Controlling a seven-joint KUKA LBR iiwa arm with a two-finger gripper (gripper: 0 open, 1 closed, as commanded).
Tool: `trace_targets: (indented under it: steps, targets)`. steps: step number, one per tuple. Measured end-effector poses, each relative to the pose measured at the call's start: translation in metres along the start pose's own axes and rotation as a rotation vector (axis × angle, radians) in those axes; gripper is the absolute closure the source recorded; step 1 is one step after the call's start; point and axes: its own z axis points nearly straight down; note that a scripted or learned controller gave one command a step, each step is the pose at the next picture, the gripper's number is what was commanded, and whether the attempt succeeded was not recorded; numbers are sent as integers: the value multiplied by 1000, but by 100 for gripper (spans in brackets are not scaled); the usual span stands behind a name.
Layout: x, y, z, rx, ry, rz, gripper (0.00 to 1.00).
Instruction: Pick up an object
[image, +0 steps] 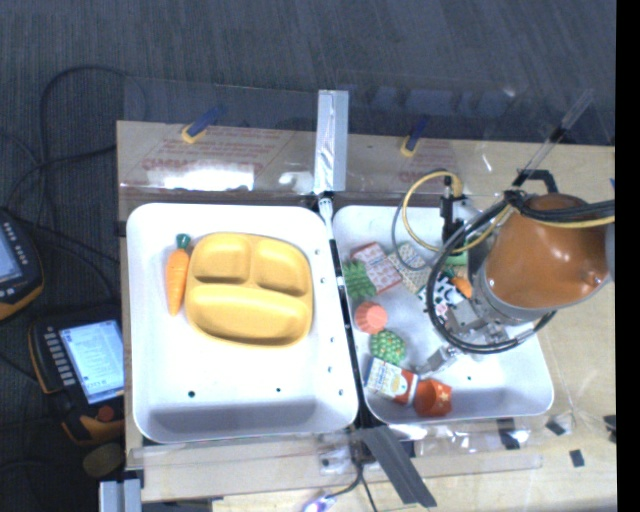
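Orange-banded arm (545, 255) hangs over R bin (510, 385), gripper (445, 350) low nr red ball (433, 398) & carton (385, 380), open/closed can't be told; nothing seen lifted, so pick-up prob. not yet done.

Tray (250, 290) yellow; carrot (177, 277) orange, green top; bins (150, 400) white; right-bin ball (389, 346) green; tomato (433, 398) red.

I counted two white bins (150, 400): one carrot (177, 279), one yellow tray (250, 289), roughly six small items opposite.
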Motion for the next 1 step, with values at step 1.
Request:
trace_targets:
  steps: [1]
  targets:
    - [43,-14,0,0,-20,-70,0]
